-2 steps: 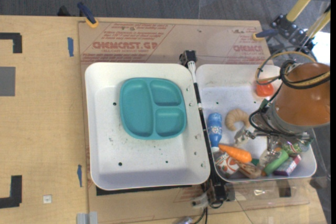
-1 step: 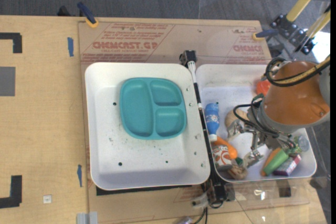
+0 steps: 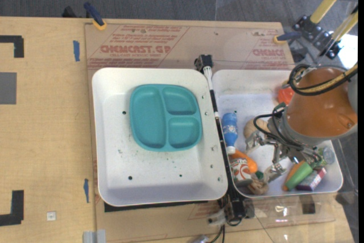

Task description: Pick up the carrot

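1. Plywood bench (image 3: 45, 139) under cardboard bore two shallow white bins side by side.
2. An orange carrot with a green top (image 3: 298, 174) lay tilted in the right white bin (image 3: 250, 88), near its front right corner, partly hidden by the metal two-finger gripper (image 3: 282, 163) just beside it.
3. Whether that gripper was apart or together could not be told; the orange-banded wrist (image 3: 318, 102) covered much there.
4. A blue bottle (image 3: 230, 129) and an orange-and-white packet (image 3: 243, 165) lay nearby.
5. A teal divided plate (image 3: 165, 116) sat in the left white bin (image 3: 114, 179).

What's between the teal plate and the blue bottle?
Camera view: beyond the teal plate, bare left bin floor, then the bins' adjoining rims, then the blue bottle.
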`<state>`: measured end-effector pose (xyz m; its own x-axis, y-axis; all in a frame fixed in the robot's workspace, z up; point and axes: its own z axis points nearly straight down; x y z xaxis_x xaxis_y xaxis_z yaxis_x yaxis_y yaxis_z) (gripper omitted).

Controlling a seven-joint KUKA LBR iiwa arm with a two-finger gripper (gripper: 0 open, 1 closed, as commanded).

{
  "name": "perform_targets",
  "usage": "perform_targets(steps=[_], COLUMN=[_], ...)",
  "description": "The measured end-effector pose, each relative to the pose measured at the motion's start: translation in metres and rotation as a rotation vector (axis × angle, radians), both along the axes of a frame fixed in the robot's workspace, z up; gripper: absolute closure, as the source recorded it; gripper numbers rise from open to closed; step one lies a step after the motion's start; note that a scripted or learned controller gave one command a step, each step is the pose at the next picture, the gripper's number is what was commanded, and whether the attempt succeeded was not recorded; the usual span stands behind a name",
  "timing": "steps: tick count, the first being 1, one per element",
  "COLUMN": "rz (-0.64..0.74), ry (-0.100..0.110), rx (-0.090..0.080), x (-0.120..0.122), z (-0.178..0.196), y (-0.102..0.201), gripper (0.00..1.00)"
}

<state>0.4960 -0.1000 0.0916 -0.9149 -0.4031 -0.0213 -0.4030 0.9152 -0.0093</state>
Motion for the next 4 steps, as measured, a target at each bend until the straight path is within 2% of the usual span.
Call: perform_targets(steps=[1, 2, 3, 4], rz=[0.183, 0.280, 0.182, -0.275], ry=[-0.002, 0.002, 0.002, 0.002], rx=[-0.003, -0.004, -0.005, 0.003], x=[0.001, 0.011, 0.048, 0.011], z=[0.000, -0.001, 0.000, 0.000], y=[-0.002, -0.075, 0.006, -0.007], gripper=[0.00, 0.00, 0.00, 0.00])
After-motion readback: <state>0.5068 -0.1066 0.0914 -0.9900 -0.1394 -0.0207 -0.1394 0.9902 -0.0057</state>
